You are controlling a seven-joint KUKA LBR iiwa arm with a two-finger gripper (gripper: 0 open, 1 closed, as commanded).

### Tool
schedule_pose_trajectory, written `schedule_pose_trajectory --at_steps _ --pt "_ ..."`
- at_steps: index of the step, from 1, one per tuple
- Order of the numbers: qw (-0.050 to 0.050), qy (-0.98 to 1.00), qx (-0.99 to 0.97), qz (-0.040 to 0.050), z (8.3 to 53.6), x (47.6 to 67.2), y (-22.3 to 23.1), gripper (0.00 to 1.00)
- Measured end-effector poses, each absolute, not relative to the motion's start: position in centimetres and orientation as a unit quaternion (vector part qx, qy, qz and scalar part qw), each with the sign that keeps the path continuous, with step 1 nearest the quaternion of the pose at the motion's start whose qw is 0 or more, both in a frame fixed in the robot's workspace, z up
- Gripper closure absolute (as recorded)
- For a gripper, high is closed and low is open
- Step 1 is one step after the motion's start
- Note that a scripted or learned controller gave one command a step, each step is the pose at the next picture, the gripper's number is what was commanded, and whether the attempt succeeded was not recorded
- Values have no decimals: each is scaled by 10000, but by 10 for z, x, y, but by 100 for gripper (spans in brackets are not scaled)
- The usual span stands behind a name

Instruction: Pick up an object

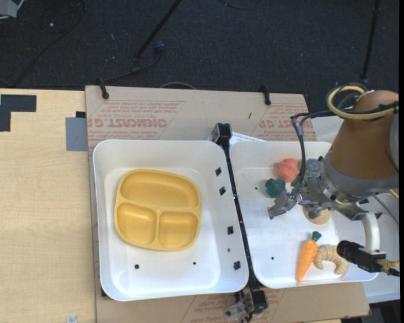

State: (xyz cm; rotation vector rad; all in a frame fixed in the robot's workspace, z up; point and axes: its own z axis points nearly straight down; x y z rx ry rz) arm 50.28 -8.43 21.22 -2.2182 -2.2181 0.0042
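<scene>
You have the arm (363,147) reaching in from the right over the right bin (256,261), with the gripper (283,204) low near the bin's middle. Its grey fingers (277,209) sit just beside a small teal object (275,186), and you cannot tell from this angle whether they are wide or closed, or whether anything sits between them. Nothing is visibly lifted, so judge the pick as not yet done. The candidates all lie in the right bin: the teal piece, a pink lump (288,168) just beyond it, a carrot (306,258) toward the near edge, and a beige toy (332,258) touching the carrot's right side. The left bin (108,261) holds a yellow tray (158,208), well apart from the action. A secure grasp and a lift remain.
</scene>
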Motion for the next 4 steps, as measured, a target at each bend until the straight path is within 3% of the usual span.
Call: schedule_pose_trajectory --at_steps 1,2,3,4 --pt "36 -7069 -7073 24 157 509 -91 0" --pt "40 -7069 -7073 23 103 497 -93 0" --pt "24 -7071 -7071 13 87 496 -93 0" --pt "22 -7055 -7087 7 98 497 -94 100"
